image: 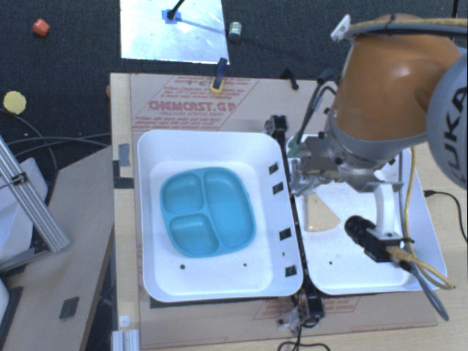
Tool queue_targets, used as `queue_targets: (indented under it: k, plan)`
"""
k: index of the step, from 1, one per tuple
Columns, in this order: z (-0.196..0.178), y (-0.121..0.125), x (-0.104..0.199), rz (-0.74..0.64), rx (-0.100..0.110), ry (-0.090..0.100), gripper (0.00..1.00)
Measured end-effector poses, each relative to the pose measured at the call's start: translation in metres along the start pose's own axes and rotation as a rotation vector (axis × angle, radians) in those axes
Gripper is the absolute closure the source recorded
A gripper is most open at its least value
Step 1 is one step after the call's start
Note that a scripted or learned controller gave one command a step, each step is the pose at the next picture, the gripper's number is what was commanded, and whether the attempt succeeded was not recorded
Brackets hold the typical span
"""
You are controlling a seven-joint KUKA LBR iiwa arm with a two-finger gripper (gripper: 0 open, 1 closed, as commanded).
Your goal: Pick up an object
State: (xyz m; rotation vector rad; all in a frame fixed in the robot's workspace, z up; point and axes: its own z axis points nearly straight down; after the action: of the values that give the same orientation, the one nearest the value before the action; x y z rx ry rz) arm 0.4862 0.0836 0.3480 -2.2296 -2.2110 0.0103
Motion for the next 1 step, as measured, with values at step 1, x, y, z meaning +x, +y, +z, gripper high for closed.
queue_targets:
  k: [1]
  plan:
    - [-0.0156, 0.0013, 0.0052, -0.014, -0.011, 0.005, 1.00]
